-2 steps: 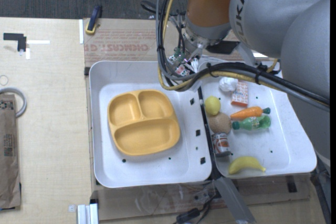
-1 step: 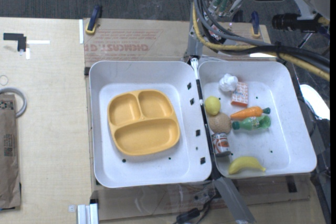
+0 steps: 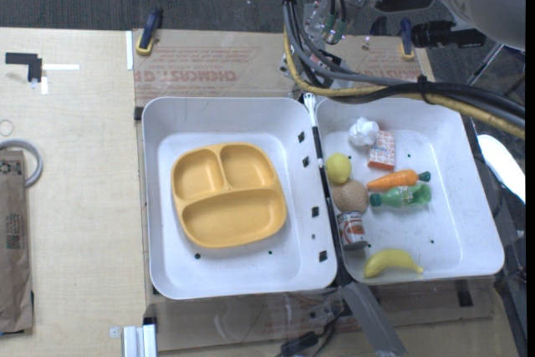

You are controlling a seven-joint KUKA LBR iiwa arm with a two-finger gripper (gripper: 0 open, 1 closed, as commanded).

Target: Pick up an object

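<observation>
Banana (image 3: 393,262) near right bin's (image 3: 447,259) front rim

Two white bins, the left bin (image 3: 159,205) and the right bin (image 3: 468,205), of smooth, faintly glossy plastic sit on a pale, matt wood-look surface (image 3: 75,180). A matt yellow plastic divided plate (image 3: 227,195) lies in the left one. Beside it, a shiny green plastic bottle (image 3: 403,196), a glossy plastic banana (image 3: 393,262), a metal can (image 3: 352,229) and crumpled white paper (image 3: 363,130). Brown printed cardboard (image 3: 209,67) backs the bins.
</observation>
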